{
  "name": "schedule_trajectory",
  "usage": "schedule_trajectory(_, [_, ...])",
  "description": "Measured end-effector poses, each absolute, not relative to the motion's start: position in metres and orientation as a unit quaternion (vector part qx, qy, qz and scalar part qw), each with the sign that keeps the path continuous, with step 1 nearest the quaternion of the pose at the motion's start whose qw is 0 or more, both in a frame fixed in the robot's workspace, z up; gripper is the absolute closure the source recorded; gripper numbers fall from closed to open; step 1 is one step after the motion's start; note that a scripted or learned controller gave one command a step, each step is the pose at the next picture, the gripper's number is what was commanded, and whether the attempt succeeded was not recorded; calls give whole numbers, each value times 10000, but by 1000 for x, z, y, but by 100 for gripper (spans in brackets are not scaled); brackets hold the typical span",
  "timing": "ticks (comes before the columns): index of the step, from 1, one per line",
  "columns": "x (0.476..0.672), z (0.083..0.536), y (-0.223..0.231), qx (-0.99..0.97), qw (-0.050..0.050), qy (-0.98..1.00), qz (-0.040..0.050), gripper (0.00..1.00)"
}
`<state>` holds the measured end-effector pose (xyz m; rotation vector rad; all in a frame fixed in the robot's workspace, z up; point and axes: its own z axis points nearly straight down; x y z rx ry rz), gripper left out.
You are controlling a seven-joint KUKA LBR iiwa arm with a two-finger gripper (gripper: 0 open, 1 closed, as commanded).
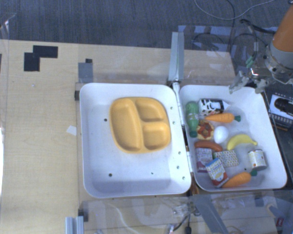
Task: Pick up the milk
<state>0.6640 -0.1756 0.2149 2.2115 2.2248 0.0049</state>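
The milk point(213, 105), a small carton with black and white cow patches, lies on its side near the far edge of the right bin point(273, 130), toward that bin's left half. The gripper point(247, 81) hangs above the far rim of the same bin, up and to the right of the milk and apart from it, with bare white floor between them. Its two fingers point(236, 85) stand spread, with nothing between them.

The milk is hemmed in on several sides. A green bottle point(192, 118) stands just beside its left end, along the wall the two bins share. An orange carrot point(219, 117) lies touching or nearly touching its near side, and a red packet point(205, 129) and a white egg point(220, 133) sit just below that. Only the far side of the milk, toward the rim, and its right end face open floor.

Farther toward the near edge lie a banana point(240, 141), a sausage point(208, 145), a small can point(257, 160), a second carrot point(237, 180) and a few small boxes, packed close together.

The left bin point(95, 145) holds a yellow divided tray point(139, 123) in its far half, with bare floor around it.
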Motion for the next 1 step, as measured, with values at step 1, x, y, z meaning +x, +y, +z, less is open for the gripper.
schedule_trajectory(1, [675, 122, -123, 7000, 90, 7141, 63, 0])
